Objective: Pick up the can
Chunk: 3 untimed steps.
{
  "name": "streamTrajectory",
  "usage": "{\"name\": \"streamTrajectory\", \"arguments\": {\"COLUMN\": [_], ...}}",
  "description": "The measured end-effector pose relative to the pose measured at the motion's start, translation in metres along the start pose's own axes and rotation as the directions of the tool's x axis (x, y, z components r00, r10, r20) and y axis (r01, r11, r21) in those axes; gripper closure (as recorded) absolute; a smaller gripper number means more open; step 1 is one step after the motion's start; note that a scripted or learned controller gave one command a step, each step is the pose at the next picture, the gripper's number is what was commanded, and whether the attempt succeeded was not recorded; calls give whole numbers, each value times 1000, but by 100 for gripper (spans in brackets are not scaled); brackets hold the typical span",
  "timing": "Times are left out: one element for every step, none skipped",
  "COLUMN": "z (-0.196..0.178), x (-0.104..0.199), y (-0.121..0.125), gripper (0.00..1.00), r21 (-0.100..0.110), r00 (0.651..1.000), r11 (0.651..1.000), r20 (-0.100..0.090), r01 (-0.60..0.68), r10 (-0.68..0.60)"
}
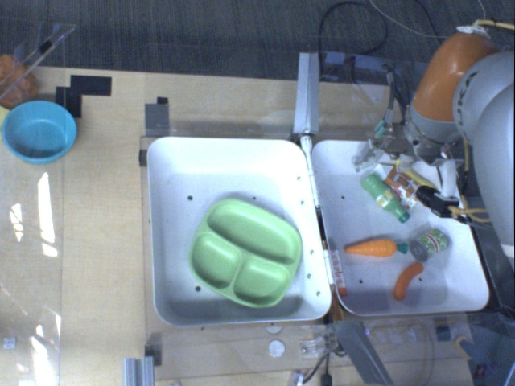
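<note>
Since the can [431,243] lies on its side in the right bin [354,292], beside the carrot [372,248], pickup isn't done. Gripper [400,147] sits at the bin's far edge above the green bottle [384,196], well apart from the can; grip state: cannot tell.

the grey arm [487,111] comes in from the right, its orange band [447,71] uppermost, wrist angled down and leftward. the pincer [386,147] sits low at its end, partly hidden.

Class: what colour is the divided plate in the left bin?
Light green, seen in the camera view: the divided plate.
</note>
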<state>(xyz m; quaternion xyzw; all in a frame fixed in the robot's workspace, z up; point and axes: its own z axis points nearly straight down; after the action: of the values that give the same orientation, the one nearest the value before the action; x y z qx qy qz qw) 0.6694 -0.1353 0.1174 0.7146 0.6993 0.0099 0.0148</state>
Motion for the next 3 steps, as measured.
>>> {"name": "streamTrajectory", "arguments": {"z": [-16, -16, 27], "x": [0, 0, -2], "y": [4, 4, -60], "gripper": [100, 0, 0], "r21": [-13, -13, 25], "r00": [1000, 1000, 994], "r11": [1000, 1000, 994], "r20": [7, 7, -9], "r01": [8, 9, 111], "r10": [-8, -9, -111]}}
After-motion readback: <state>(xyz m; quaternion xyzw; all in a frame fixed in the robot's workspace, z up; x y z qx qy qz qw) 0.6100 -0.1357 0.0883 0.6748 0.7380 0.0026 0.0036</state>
